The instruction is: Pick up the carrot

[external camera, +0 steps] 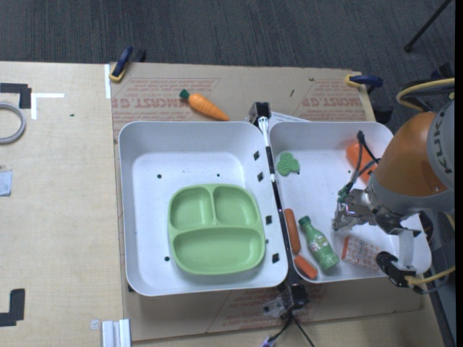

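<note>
The carrot (205, 105), orange with a green top, lies on the brown cardboard just behind the back rim of the left bin (137, 194), outside both bins. My gripper (346, 213) hangs low inside the right bin (318, 147), near its middle right, far from the carrot. It sits just right of a green bottle (319, 244) and above a red-and-white packet (359, 251). I see nothing held in it.
A green divided plate (215, 228) lies in the left bin. The right bin also holds a green leafy toy (288, 164), a sausage (291, 230), a small orange-red piece (306, 267) and an orange object (354, 153) partly hidden by the arm. Blue clamps (121, 63) grip the cardboard's back corners.
</note>
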You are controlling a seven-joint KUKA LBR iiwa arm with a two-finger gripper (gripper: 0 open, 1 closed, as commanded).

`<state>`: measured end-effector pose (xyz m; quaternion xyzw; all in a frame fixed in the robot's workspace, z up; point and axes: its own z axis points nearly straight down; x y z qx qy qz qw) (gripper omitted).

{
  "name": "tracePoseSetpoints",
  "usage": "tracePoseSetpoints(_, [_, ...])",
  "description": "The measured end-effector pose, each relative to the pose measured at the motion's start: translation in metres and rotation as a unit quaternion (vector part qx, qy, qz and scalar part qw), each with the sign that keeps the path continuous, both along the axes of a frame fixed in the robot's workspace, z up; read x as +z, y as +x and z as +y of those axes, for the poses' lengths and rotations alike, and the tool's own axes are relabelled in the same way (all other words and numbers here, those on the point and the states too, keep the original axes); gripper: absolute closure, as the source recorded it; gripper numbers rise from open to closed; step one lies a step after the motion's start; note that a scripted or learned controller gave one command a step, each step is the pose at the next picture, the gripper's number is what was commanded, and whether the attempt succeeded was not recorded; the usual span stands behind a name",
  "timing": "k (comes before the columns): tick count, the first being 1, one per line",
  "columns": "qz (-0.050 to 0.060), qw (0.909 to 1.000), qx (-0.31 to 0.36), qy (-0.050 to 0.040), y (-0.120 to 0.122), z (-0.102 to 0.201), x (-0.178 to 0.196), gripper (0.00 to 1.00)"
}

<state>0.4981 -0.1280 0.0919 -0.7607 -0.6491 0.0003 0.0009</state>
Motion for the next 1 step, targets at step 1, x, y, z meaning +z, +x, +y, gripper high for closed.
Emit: tracePoseSetpoints(1, [-0.002, 0.9957, 0.093, -0.0011, -0.0196, -0.0571, 0.0848, 1.00])
